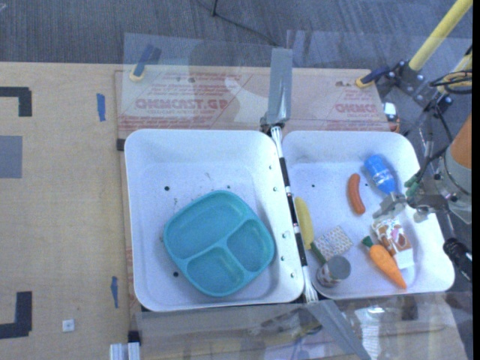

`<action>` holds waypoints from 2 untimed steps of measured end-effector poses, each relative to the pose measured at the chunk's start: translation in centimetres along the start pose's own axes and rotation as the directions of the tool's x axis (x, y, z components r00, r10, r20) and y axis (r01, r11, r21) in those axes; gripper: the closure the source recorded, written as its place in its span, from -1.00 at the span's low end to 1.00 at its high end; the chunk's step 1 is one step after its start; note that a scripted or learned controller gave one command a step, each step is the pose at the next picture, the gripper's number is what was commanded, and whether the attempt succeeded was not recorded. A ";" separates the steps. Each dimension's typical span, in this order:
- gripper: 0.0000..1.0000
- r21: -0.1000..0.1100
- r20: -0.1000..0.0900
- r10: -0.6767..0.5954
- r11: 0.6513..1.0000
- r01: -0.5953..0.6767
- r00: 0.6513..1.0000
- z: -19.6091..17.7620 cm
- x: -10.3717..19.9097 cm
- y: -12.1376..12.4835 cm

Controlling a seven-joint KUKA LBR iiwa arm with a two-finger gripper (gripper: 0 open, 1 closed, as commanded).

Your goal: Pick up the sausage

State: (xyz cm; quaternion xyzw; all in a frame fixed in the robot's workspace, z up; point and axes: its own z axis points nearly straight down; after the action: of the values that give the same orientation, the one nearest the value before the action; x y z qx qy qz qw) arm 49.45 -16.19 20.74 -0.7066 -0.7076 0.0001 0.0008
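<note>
You find the sausage lying free in the right bin, its long axis running toward that bin's far and near edges. Behind the bins a panel reads "CHEMCAST". The gripper hovers just right of the sausage, its finger state unclear.
</note>
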 end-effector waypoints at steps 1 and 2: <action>-1.00 -0.004 0.003 -0.194 0.981 0.194 0.981 3.9 2.7 5.7; -1.00 -0.010 0.005 -0.193 0.981 0.193 0.981 11.9 -0.6 8.9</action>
State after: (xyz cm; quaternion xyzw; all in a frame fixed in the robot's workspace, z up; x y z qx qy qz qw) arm 58.29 -16.72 8.87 -0.6347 -0.7727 -0.0022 -0.0041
